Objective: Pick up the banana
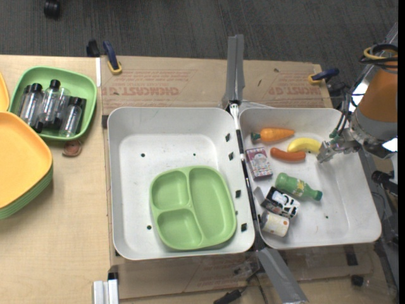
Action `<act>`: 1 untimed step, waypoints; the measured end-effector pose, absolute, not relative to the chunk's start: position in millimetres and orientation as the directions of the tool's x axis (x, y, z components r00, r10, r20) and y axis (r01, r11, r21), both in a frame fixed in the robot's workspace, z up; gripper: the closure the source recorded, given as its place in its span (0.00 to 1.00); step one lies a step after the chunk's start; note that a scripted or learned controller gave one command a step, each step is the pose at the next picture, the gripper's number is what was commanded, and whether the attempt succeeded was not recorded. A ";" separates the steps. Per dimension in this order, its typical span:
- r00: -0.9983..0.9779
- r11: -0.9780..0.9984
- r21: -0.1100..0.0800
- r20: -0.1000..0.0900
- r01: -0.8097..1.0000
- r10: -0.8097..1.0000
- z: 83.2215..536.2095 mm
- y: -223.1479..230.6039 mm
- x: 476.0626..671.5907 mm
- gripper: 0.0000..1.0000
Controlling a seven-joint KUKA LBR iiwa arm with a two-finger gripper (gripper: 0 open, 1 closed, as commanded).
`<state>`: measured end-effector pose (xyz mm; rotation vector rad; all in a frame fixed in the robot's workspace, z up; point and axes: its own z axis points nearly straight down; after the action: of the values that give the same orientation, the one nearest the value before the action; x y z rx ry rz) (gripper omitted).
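Observation:
A small yellow banana (304,145) lies in the right bin (342,227), near its far side. An orange carrot (273,133) lies just left of it and a red pepper-like piece (288,155) just in front. My gripper (326,152) hangs low over the right bin, just right of the banana's right end, on the grey arm with the orange band (380,100). Nothing shows between its fingers.
The right bin also holds a pink card box (258,162), a green bottle (297,187), a black-and-white packet (280,202) and a pale cylinder (274,225). In the left bin (126,170) sits a green divided tray (192,206). Orange plates and a green dish of bottles stand at the far left.

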<state>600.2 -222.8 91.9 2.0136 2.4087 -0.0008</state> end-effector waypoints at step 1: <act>-0.143 0.143 -0.001 0.000 0.990 0.990 91.5 -189.6 596.2 1.00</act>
<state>596.2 -189.6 91.5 2.0572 2.3747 -0.0010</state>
